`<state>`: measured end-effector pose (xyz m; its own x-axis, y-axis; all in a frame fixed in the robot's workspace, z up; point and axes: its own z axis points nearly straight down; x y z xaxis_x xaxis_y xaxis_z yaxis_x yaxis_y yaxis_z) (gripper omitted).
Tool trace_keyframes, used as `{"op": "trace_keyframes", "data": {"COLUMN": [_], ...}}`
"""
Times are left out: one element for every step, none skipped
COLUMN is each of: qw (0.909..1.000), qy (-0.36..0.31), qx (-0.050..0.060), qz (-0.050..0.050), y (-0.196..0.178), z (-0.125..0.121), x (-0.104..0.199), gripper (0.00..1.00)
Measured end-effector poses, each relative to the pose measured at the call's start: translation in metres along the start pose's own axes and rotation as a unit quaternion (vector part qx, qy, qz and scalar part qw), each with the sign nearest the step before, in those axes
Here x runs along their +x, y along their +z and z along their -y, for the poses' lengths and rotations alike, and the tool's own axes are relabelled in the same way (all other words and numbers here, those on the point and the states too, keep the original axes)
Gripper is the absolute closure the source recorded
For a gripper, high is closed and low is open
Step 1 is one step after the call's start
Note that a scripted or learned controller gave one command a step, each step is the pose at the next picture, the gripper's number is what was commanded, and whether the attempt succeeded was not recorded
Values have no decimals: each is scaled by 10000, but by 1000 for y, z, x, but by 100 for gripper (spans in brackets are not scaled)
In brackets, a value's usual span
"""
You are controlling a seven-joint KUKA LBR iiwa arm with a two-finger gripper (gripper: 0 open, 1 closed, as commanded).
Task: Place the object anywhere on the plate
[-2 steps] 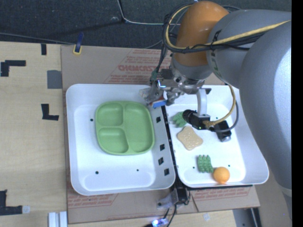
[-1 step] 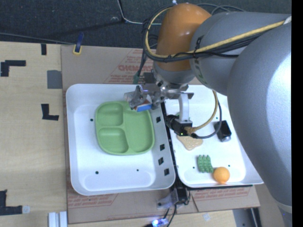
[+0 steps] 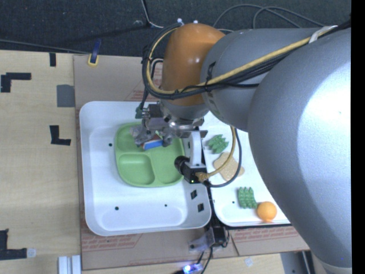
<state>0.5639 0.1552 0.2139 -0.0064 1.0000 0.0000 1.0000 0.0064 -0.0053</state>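
Your arm (image 3: pixel 274 96) looms over the left bin (image 3: pixel 94 153), whose green plate (image 3: pixel 137 167) is the landmark here; the gripper (image 3: pixel 153 137) hangs above the plate's upper divided section. A small blue object (image 3: pixel 151 145) sits at the fingertips over that section, though you cannot tell whether the fingers pinch it or stand spread. Risk: if released off-level, the object may skid over the plate's rim into the bin.

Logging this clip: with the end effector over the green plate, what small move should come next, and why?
Probably open and release: the end effector sits low over the green divided plate in the left bin, with a small blue object apparently at its tip, above the plate's upper section.
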Motion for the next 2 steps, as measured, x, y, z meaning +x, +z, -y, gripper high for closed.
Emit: {"op": "trace_keyframes", "data": {"qw": [10000,10000], "qy": [21,23], "qx": [-18,-13], "qz": [-2,0], "y": [-13,-12], "z": [-4,-4], "x": [3,3], "gripper": [100,0]}}
